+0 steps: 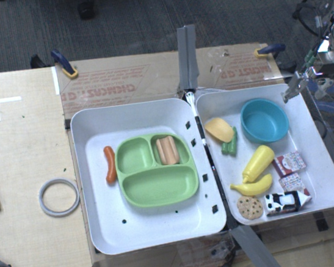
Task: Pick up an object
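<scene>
Blue bowl [265, 119] is the likeliest object to pick, since it lies closest to the gripper [312, 72]. It sits upright at the far right of the right bin [320, 160], round and smooth like moulded plastic, with nothing in it. The gripper is at the far right corner of that bin, above the rim and apart from every item. Its shape is lost against the clutter behind it, so I cannot tell whether it is open or closed. It carries nothing.

By my reading the task has hardly begun: no object is lifted, and the descent, the grasp and the raise are all still to do.

Left of the bowl lies a pale yellow rounded wedge [219, 130], touching a small green piece [230, 145]. Nearer are a glossy yellow squash-like toy [257, 161] resting on a curved banana [253, 187], a flat speckled cookie [249, 208], a black-and-white carton [284, 202] on its side, and two boxy red-and-white packets [289, 163].

The left bin [104, 212] holds a green divided plate [158, 183] with a hot dog [167, 150] in its far right compartment. An orange sausage [110, 164] lies just beside the plate's left edge.

Out on the bench, a grey tape ring [59, 196] lies well apart to the left.
</scene>
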Controlling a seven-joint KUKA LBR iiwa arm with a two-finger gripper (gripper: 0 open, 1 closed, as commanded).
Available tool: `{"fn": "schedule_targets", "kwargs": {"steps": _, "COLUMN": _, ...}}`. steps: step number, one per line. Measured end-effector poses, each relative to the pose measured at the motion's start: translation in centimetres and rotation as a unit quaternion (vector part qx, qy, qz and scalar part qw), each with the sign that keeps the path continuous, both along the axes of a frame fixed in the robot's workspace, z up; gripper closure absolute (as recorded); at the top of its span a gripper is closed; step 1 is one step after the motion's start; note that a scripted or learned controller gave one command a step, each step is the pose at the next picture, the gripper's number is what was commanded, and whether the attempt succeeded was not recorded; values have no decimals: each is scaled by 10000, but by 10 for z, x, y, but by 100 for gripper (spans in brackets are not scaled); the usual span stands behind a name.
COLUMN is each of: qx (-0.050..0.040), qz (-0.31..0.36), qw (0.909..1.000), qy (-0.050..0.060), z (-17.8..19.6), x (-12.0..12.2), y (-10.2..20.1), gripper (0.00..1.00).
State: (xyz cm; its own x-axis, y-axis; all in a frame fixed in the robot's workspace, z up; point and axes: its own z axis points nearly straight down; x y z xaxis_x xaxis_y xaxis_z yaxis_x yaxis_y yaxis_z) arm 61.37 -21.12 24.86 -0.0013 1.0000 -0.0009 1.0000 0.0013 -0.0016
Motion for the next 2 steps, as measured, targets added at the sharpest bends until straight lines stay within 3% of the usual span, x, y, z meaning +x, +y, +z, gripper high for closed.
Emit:
{"fn": "schedule_targets", "kwargs": {"steps": 1, "qx": 6, "qz": 1066, "qw": 9943, "qy": -1, "z": -110, "x": -44, "y": 19, "gripper": 0}}
{"fn": "schedule_targets", "kwargs": {"steps": 2, "qx": 8, "qz": 1395, "qw": 9902, "qy": 2, "z": -158, "x": -71, "y": 57, "gripper": 0}}
